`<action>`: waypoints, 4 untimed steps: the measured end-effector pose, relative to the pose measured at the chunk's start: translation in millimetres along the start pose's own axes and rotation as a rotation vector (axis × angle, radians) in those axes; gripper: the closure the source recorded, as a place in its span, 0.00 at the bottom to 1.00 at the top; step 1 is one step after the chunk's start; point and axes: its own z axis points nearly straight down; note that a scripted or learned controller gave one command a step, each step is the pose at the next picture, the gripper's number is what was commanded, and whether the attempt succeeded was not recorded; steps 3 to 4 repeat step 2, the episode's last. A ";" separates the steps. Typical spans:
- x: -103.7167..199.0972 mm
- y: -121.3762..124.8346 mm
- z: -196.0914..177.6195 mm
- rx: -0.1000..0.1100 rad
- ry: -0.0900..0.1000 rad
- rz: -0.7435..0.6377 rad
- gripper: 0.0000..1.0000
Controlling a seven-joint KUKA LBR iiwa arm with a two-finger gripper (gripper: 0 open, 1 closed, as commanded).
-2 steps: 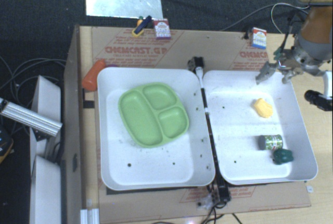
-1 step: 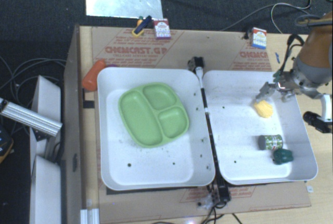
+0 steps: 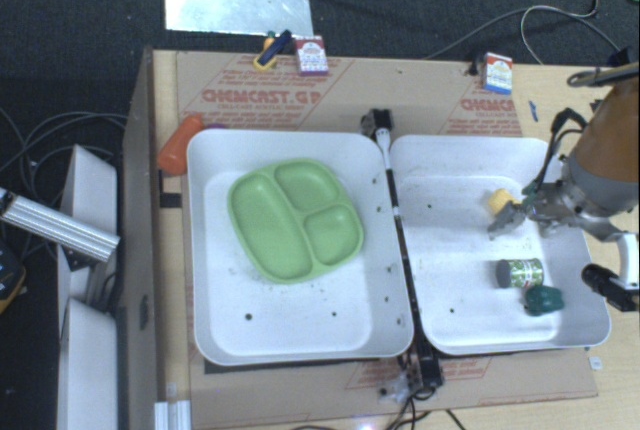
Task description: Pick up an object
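Three small objects lie in the right bin: a yellow piece near the far right, a green can on its side, and a dark teal lump just in front of the can. My gripper hangs low over the bin's right part, right beside the yellow piece and just behind the can. The arm's orange band rises behind it.
The left bin holds a light green divided plate. An orange object lies outside that bin's far left corner. Two small red and white boxes and a yellow and blue tool sit on the cardboard behind the bins.
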 end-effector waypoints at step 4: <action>-13.1 -43.1 47.2 -0.003 0.000 -0.001 1.00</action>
